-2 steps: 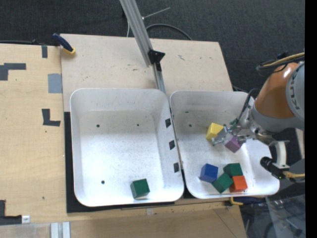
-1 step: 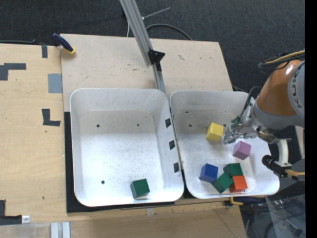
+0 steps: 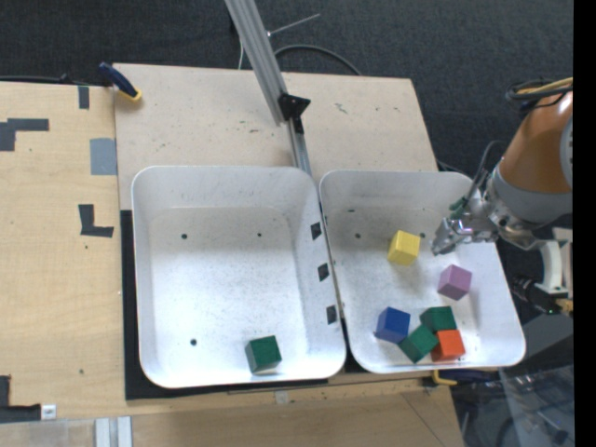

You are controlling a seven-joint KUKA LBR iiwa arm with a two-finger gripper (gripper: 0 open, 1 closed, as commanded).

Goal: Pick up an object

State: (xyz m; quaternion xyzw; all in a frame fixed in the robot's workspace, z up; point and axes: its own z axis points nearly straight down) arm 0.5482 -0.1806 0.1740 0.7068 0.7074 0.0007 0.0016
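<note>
Pincer (image 3: 445,240) hangs over the right bin (image 3: 372,190), just right of the yellow cube (image 3: 404,248) and above the purple cube (image 3: 454,280); whether its tips are spread or pressed together I cannot tell, and nothing shows between them.

Risks, as I judge them: the yellow cube sits tilted, so a descent slightly off-centre could nudge it aside rather than pinch it. Going for the purple one instead brings the arm close to the bin's right wall. The cluster at the bottom is packed tight, with blocks touching, so the tips may have no room to slip between them and could drag two at once.

Count, left to right: left bin (image 3: 149,250), one green cube (image 3: 264,353). Right bin: one blue cube (image 3: 393,324), one yellow, two green ones (image 3: 428,331) together, one orange cube (image 3: 450,345), one purple. Seven cubes, two bins.
</note>
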